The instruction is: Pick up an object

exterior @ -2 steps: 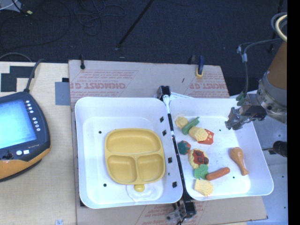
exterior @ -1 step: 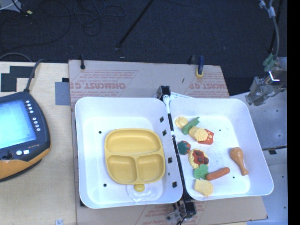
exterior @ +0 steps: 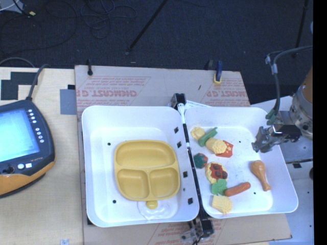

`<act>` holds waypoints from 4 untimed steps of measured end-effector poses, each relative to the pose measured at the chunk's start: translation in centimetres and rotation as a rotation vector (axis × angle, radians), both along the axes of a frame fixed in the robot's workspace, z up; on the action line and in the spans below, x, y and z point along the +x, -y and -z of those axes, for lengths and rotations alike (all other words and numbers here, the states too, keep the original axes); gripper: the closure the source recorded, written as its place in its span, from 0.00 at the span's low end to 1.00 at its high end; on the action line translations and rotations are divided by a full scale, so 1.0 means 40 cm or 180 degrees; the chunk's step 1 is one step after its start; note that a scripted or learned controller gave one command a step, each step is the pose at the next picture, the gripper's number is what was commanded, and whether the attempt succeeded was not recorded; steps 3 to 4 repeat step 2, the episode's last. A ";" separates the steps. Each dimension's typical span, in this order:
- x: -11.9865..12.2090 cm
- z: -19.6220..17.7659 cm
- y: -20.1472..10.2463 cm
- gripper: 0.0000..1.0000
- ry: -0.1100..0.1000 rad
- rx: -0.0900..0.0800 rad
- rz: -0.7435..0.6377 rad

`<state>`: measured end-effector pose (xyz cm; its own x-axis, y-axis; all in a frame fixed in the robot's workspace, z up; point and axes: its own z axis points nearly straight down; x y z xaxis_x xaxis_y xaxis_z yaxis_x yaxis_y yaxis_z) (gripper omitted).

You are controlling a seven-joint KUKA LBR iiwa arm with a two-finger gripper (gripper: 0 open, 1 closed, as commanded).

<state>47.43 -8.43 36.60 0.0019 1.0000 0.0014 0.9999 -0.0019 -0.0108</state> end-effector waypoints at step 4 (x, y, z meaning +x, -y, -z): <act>0.029 0.003 -0.221 1.00 0.0040 -0.0002 -0.0025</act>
